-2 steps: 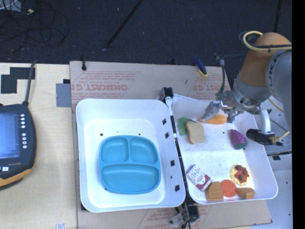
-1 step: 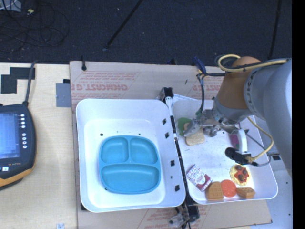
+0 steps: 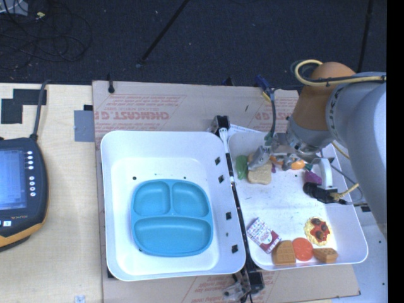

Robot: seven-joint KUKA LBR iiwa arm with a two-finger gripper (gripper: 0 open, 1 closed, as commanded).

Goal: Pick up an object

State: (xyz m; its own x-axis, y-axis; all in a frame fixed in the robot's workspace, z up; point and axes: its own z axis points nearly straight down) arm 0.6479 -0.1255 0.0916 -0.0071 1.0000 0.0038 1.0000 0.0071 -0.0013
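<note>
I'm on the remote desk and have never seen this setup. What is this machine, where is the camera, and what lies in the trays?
One camera looks down at a slant on two white bins. The grey arm with an orange band reaches in from the right; its claw is low over the right bin, beside a beige food piece. Whether it grips anything is unclear. That bin also holds a green piece, a red wrapper and small toy foods. The left bin holds a blue divided plate.
</note>
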